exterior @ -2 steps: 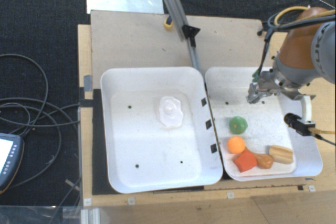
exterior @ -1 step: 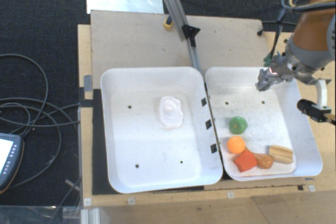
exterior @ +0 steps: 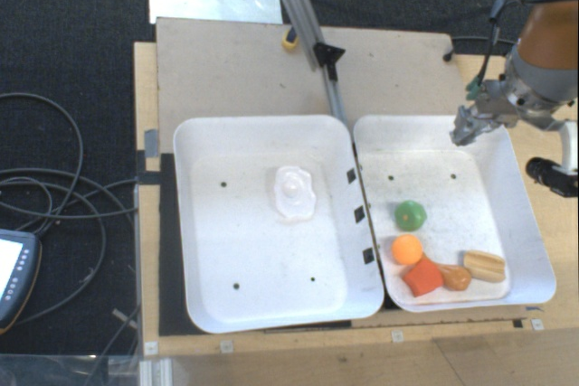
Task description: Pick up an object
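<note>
- Bench (exterior: 149, 194): light wood top, seen at a slant from above.
- Brown board (exterior: 235, 68): laid flat across the far part of the bench.
- Left bin (exterior: 204, 285): shallow, white, set on the bench.
- Right bin (exterior: 520, 221): shallow, white, placed just beside the left bin, edges touching.
- Dark mat (exterior: 169, 240): seen along the left bin's outer edge.
</note>
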### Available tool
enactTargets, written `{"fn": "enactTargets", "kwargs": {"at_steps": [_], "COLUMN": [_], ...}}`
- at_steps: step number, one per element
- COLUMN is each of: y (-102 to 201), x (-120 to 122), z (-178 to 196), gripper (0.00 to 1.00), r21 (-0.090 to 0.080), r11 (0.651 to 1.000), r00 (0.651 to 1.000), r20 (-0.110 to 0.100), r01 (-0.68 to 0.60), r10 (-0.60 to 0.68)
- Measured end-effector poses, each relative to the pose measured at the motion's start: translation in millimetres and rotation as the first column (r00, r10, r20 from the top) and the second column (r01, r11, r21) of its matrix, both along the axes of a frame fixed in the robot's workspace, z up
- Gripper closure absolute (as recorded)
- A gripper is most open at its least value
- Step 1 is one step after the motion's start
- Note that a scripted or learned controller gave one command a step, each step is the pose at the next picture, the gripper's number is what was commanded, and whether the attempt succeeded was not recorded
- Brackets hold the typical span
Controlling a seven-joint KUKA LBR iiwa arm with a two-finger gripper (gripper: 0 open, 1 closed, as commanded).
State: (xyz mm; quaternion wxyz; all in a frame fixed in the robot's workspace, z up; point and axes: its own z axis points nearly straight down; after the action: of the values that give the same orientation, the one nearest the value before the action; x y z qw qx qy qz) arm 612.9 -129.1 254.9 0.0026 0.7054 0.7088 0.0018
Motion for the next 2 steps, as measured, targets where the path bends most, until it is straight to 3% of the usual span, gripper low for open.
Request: {"fn": "enactTargets", "kwargs": {"at_steps": [2], "y": [100], "x": [-12], "z": [11], "gripper": [1.0], "r21": [0.003], "r11": [1.0], "r00": [1.0], "r20": [-0.004], "r01": [-0.006], "r10": [0.006]}}
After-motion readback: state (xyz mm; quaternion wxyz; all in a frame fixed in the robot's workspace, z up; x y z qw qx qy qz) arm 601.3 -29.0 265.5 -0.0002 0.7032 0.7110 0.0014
